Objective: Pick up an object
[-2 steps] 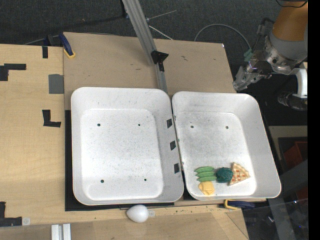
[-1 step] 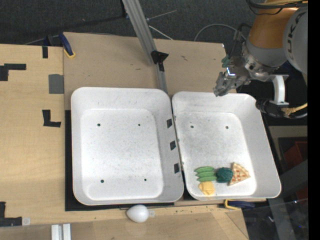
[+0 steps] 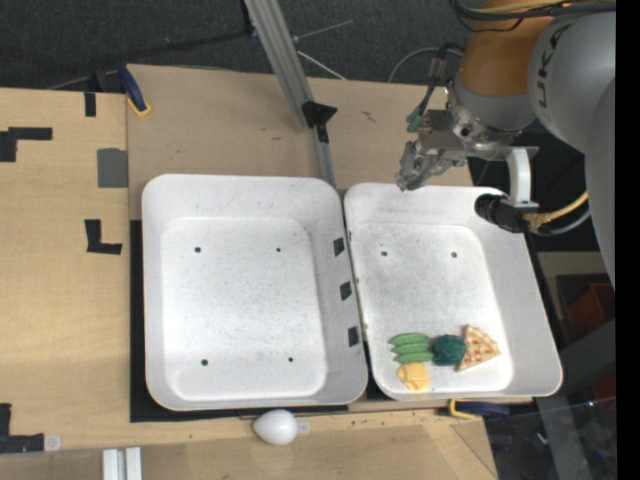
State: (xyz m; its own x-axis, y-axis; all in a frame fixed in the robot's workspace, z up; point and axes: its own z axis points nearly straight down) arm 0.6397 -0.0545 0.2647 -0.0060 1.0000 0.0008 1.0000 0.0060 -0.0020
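Near the front of the right bin (image 3: 520, 288) lies a small cluster of toy food: a green pea pod (image 3: 408, 344), a dark green broccoli piece (image 3: 448, 348), a yellow piece (image 3: 414, 374) and a pizza slice (image 3: 479, 348). My gripper (image 3: 411, 179) hangs over the back rim of the right bin, far from the cluster. Nothing shows between its fingers.
The left bin (image 3: 240, 288) sits beside the right one. A white egg-shaped object (image 3: 276, 427) lies on the bench in front of the left bin. A grey metal pole (image 3: 285, 58) slants down to the gap between the bins at the back.
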